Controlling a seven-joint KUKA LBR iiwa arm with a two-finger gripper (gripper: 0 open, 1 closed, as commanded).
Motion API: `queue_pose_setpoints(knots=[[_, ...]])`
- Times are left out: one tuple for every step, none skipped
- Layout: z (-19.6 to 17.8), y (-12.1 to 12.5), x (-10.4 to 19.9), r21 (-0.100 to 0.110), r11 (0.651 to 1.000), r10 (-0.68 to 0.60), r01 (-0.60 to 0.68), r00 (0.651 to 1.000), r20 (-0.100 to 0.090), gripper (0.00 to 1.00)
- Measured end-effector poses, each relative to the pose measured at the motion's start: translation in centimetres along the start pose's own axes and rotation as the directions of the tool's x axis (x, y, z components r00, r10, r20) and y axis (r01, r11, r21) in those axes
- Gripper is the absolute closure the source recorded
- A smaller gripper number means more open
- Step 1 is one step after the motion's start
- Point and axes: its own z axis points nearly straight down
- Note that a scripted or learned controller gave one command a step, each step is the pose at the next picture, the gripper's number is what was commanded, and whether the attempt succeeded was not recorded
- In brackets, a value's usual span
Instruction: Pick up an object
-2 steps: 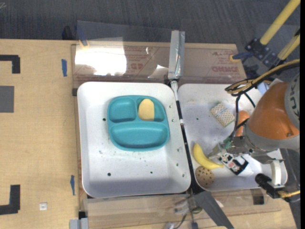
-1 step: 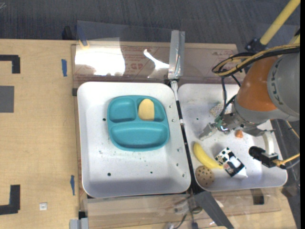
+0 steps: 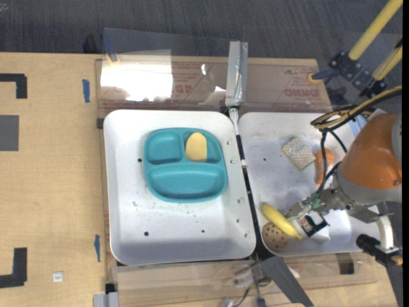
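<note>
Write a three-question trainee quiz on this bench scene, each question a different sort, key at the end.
1. True or false: the yellow item sits in the teal tray's large lower compartment.
2. Which bin holds the banana? A) left bin B) right bin
3. Fill in: the gripper is down in the ____ bin, beside the banana.

Key: 1 false, it lies in the upper right compartment; 2 B; 3 right.

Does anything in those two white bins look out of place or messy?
Nothing looks spilled or broken. The teal divided plate sits in the left bin with a yellow piece in one compartment. In the right bin, the banana lies partly over a perforated tan disc.
</note>
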Motion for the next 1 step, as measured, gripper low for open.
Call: queue_pose_setpoints(knots=[[-1.08, 0.3, 0.05, -0.008, 1.0, -0.001, 0.001, 1.0, 0.002, 1.0]])
